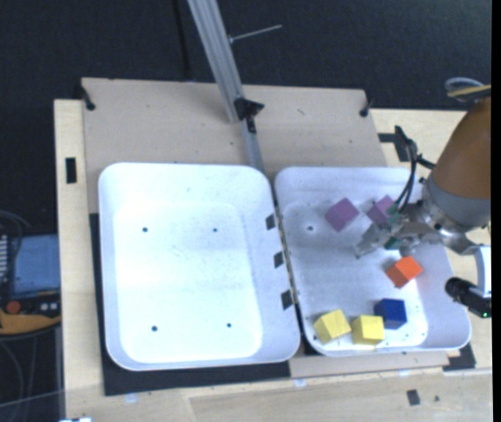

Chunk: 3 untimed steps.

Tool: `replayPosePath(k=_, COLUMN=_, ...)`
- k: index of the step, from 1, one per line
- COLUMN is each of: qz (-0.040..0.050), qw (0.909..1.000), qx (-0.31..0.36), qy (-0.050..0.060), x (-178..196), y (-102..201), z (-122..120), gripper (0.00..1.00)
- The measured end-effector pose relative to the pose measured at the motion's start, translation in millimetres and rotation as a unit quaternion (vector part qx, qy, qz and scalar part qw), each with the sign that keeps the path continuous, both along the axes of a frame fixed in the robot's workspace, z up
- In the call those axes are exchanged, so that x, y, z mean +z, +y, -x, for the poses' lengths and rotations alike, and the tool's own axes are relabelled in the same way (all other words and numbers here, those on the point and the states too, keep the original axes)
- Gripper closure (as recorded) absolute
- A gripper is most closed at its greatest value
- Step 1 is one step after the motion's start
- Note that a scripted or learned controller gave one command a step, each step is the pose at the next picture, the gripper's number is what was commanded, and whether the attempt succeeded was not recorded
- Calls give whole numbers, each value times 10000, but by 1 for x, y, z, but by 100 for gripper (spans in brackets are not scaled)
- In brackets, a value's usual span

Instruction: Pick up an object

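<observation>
My gripper hangs over the right bin, reaching in from the right, and is open with nothing between its fingers. An orange block lies just below and right of it. Up and to the left, a purple block lies apart from the gripper. A second purple block sits right above the gripper, partly covered by the wrist. Along the bin's front lie a blue block and two yellow blocks.
The left bin is a plain white tray beside the right one. A slanted metal bar comes down from the top to the gap between the bins. Cables and a blue device lie off the bench at the left.
</observation>
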<state>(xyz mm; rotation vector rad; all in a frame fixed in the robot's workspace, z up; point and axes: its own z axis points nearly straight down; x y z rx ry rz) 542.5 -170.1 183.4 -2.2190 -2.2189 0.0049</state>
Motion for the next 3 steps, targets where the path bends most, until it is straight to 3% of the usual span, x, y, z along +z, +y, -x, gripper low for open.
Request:
replayPosePath(k=1, qz=1, qw=10000, qx=-4, qy=-2, x=-61, y=1, z=-6, gripper=0)
replayPosePath(k=2, qz=13, qw=10000, qx=-5, qy=-40, x=-86, y=-1, z=-7, gripper=0)
replayPosePath(k=3, qz=17, qw=10000, qx=-40, qy=-65, x=-74, y=-2, z=-8, gripper=100)
